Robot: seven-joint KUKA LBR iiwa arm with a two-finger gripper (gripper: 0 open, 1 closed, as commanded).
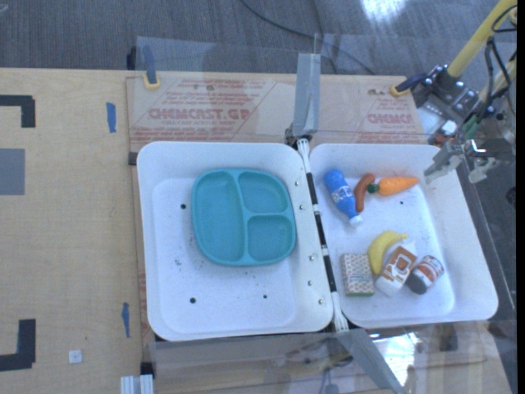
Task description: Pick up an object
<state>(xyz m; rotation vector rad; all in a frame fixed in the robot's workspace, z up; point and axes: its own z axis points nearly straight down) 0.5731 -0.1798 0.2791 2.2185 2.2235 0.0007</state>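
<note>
The right bin (467, 245) holds several small items. A blue bottle (342, 194), a red-brown sausage (363, 192) and an orange carrot (394, 185) lie near its far edge. Closer to the front sit a yellow banana (383, 248), a tan patterned block (357, 273), a white and orange carton (398, 268) and a small dark can (425, 273). My gripper (447, 158) hangs at the bin's far right corner, just right of the carrot's tip and apart from it. Nothing is seen in its grasp.
A teal divided plate (244, 217) lies in the left bin (164, 245). A ridge between the bins (316, 228) separates them. Cables and metal brackets (447, 93) crowd the upper right beyond the bin. A clear panel stands behind both bins.
</note>
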